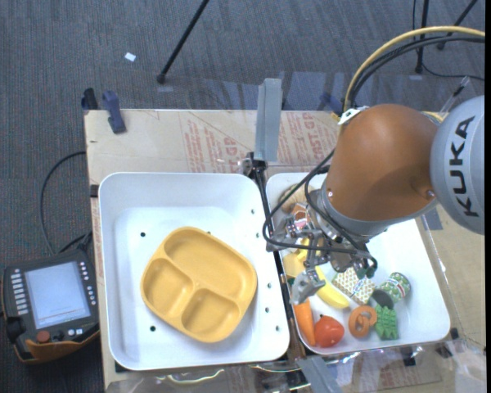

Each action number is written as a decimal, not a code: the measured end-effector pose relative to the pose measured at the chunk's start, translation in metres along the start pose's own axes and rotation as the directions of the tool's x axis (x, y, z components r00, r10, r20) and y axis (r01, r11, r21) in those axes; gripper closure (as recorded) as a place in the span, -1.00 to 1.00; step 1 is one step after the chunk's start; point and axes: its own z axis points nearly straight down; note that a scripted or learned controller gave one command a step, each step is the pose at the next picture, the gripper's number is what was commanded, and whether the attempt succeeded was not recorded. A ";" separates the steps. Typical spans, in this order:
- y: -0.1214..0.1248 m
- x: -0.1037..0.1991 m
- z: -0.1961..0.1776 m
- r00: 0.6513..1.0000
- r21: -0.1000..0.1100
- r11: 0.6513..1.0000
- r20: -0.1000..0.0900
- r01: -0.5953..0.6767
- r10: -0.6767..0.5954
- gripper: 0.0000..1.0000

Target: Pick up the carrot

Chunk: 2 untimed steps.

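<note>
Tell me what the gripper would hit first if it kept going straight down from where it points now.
Probably the carrot: the gripper hangs just above its upper end in the right bin, with the banana close beside. Depth is unclear from this slanted view.

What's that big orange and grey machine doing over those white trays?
A KUKA robot arm reaches over the right bin, which holds toy food. Its tool hangs just above the carrot, which lies at the bin's near left corner beside a red tomato. The left bin holds a yellow divided plate.
</note>
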 end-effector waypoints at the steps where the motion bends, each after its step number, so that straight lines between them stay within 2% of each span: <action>1: 0.004 -0.022 0.046 0.995 0.005 0.995 -0.009 -0.099 0.099 -1.00; 2: 0.018 0.002 0.045 0.939 0.001 0.939 -0.008 0.344 -0.344 -1.00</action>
